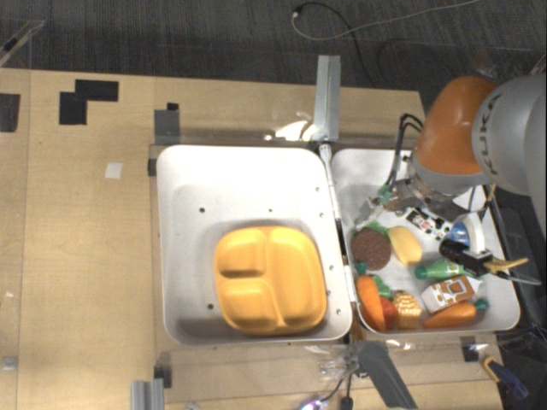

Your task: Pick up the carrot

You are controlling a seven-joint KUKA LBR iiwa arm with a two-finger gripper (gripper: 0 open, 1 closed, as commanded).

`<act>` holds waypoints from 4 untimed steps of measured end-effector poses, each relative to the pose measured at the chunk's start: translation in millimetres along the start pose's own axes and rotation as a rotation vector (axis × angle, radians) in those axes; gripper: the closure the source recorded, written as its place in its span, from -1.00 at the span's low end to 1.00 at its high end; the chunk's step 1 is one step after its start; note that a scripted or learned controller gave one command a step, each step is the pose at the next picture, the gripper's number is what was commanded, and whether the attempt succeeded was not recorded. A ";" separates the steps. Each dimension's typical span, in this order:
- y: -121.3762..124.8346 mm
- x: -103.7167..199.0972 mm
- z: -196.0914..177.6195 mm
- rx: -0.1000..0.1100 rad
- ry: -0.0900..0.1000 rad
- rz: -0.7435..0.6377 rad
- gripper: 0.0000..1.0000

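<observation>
The carrot (370,302) is an orange, tapered piece lying at the front left corner of the right bin (346,178), next to a corn cob (408,305). My gripper (395,197) hangs below the grey and orange wrist over the back half of that bin. It sits above and behind the carrot, well apart from it, just past a brown round patty (372,248). The wrist hides most of the gripper from above.
The right bin also holds a pale yellow lump (407,244), a green bottle (439,270), a small printed box (450,291), a second orange piece (450,315) and a blue-white item (467,232). A yellow divided plate (270,278) lies in the left bin (197,195).
</observation>
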State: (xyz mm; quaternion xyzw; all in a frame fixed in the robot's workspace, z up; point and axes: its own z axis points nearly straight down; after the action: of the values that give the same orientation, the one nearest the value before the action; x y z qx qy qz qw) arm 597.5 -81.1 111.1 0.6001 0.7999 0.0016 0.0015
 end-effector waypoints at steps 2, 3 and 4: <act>-39.1 1.1 4.8 -0.029 -0.009 0.131 1.00; -37.8 -22.0 -4.9 0.000 -0.001 0.440 1.00; -37.8 -21.9 -4.8 0.000 -0.001 0.439 -1.00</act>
State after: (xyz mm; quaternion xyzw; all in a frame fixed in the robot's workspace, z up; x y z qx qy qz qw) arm 567.4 -112.7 115.8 0.7599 0.6500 0.0017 0.0015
